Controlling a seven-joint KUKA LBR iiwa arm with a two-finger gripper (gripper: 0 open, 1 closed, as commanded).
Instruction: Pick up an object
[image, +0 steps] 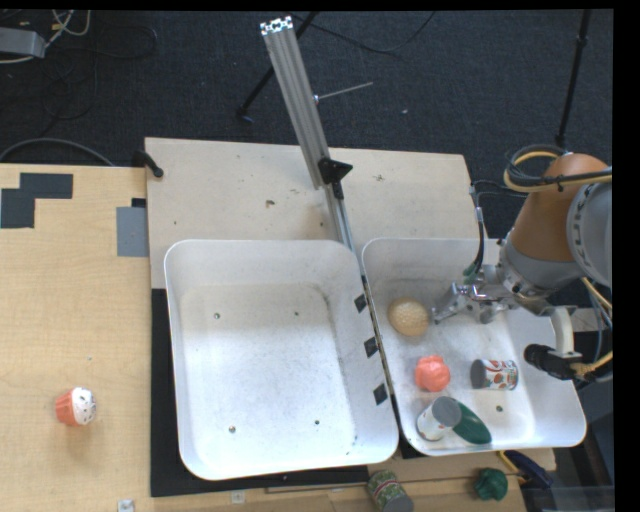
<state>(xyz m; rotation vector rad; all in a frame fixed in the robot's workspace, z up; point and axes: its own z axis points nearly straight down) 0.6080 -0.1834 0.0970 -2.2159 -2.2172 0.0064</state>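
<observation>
Camera view: metal jaws (452, 300) (grip unreadable) beside a round, rough tan ball (408, 318) — apart.

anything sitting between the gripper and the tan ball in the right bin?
Nothing. In the camera view the gripper sits just right of the tan ball, and only bare white floor of the right bin separates them. The orange ball lies nearer the camera, off that line.

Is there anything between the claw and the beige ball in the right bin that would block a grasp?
Nothing visible does. The claw sits just right of the beige ball, with bare floor of the right bin between them. The orange ball and small can lie nearer the camera, off that line.
</observation>
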